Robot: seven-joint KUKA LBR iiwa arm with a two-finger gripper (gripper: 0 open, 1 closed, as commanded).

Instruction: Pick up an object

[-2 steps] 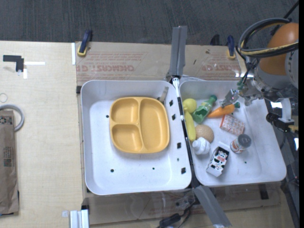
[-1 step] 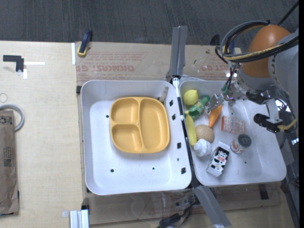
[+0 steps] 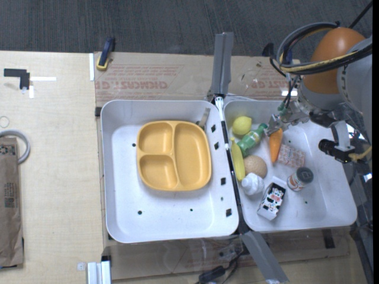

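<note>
While the arm [image 3: 331, 58] reached in from three o'clock, its gripper [image 3: 283, 118] sat low over the right bin [image 3: 331, 215], up near that bin's twelve o'clock rim. Whether it was spread or pressed together, I could not tell — cables and wrist hardware crowded the spot. It hung right at the carrot [image 3: 275, 145] top and the green bottle [image 3: 251, 138], and whether it touched either one, I could not tell either.

And what a pile in that bin! A lemon [image 3: 241, 125] lay at eleven o'clock, just beside the bottle. The carrot stood on end near the middle, orange and slim. A banana [image 3: 237, 161] ran along the nine o'clock wall. A tan ball [image 3: 256, 165] sat touching a white lump [image 3: 251, 185] below it. A cow-print carton [image 3: 272, 200] lay tilted at six o'clock. A small jar [image 3: 298, 178] with a dark lid rested just at three o'clock of the carton, and a pale packet [image 3: 291, 155] lay between jar and carrot.

Over in the left bin [image 3: 118, 212], a yellow tray [image 3: 174, 156] with three compartments lay flat at centre.
</note>
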